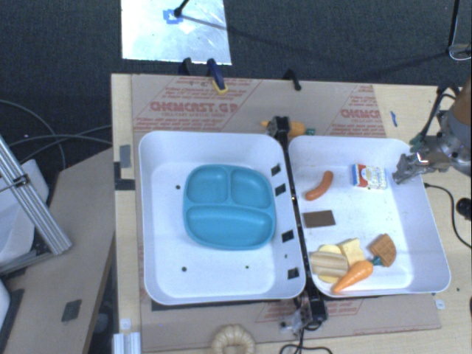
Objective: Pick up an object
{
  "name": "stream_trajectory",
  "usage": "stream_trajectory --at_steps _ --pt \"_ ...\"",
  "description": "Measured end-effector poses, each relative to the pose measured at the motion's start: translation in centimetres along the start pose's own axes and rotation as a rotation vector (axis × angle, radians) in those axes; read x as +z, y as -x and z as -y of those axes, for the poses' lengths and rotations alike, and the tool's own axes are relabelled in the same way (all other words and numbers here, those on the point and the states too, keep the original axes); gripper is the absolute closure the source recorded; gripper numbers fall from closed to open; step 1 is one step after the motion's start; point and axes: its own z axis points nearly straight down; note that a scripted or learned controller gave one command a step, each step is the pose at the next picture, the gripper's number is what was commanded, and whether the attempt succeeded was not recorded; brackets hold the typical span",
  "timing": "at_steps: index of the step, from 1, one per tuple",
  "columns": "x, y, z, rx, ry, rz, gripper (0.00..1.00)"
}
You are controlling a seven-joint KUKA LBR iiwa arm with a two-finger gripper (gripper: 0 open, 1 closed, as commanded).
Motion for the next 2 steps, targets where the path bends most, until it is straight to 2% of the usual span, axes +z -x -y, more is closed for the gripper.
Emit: stream_trajectory --at_steps 2 --pt "1.7 -9.8 -3.4 -0.006 -0.002 -0.003 1.00"
